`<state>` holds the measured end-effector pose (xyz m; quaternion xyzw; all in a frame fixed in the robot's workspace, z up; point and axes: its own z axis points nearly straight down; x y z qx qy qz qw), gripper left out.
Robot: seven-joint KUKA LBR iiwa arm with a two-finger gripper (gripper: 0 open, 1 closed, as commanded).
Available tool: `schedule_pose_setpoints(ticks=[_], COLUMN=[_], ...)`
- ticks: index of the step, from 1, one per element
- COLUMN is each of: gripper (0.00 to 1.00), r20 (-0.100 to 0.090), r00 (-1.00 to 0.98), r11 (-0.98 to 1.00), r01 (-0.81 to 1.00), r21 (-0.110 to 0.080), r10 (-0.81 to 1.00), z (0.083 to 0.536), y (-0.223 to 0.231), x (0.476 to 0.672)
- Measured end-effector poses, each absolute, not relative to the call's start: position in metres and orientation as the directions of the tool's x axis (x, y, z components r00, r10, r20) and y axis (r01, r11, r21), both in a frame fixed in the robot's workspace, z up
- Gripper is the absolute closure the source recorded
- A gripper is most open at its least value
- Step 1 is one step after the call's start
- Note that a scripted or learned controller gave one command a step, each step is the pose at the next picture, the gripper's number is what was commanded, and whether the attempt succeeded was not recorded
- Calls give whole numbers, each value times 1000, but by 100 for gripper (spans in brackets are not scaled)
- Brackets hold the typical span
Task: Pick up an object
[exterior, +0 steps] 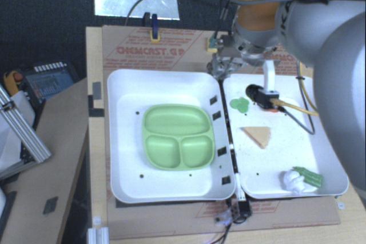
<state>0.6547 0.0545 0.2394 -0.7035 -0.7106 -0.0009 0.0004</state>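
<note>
The claw hung at the right bin's twelve o'clock rim, its opening impossible to tell, approach only; next, descend onto the wedge.

Bright even overhead light; soft, slightly blurry.

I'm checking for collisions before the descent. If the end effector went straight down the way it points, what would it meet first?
Probably the right bin floor near its back-left corner, beside the green piece; depth is unclear.

Grey arm, orange band (yellow cables).
</note>
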Motion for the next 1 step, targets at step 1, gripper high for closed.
schedule_pose_setpoints(ticks=[1], gripper=[100], r20=[2], r00=[-10], r11=[10], r01=[1000], r21=[3], r10=[1000], z=[241], y=[109], x=[662])
